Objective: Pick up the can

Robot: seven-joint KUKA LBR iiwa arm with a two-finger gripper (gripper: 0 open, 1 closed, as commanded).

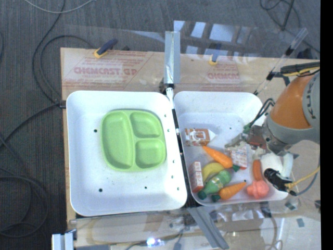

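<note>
My jaws sit at the can's three o'clock, open or closed I cannot tell; the crowding carrot risks a misgrab.

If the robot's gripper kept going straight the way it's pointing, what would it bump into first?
Probably the small red-and-white packet, which lies right under the gripper in the right bin. The gripper seems to point down and left, but depth is hard to judge from above.
</note>
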